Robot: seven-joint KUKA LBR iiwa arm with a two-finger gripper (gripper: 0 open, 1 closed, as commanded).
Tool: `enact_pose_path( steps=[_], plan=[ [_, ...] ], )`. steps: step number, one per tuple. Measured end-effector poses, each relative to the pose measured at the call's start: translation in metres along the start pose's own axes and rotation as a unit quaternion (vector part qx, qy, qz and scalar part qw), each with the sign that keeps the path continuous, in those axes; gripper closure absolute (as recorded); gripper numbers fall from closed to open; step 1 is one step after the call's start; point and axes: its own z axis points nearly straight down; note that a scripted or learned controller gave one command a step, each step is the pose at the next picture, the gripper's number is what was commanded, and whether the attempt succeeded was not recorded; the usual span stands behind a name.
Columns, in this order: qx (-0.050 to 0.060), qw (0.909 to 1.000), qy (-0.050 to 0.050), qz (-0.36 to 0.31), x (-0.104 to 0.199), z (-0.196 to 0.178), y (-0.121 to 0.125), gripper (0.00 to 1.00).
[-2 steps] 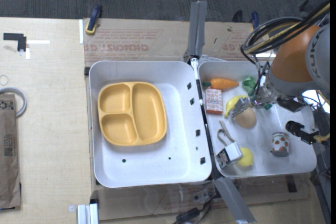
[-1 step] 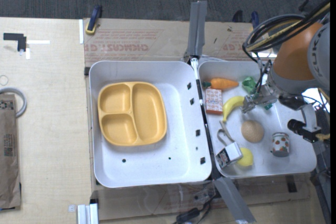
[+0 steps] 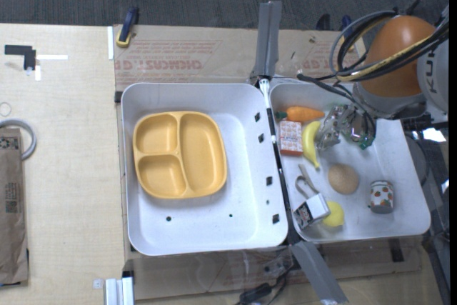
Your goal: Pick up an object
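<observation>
In right bin (image 3: 400, 225), upper part: gripper (image 3: 333, 131) low over contents, finger spread not discernible. Banana (image 3: 310, 143) just beside gripper, on its left, long axis running near-to-far along bin. Brown ball (image 3: 343, 178) lies nearer camera, apart from gripper.

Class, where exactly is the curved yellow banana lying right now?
The curved yellow banana lies in the right white bin, between the small red-and-white carton and the hand, just below the orange carrot.
</observation>
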Motion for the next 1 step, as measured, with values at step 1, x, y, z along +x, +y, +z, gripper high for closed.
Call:
enact_pose_path(
  steps=[1],
  plan=[
    [0.000,1.0000,0.000,-0.007,-0.0052,-0.1002,0.0619,1.00]
  ],
)
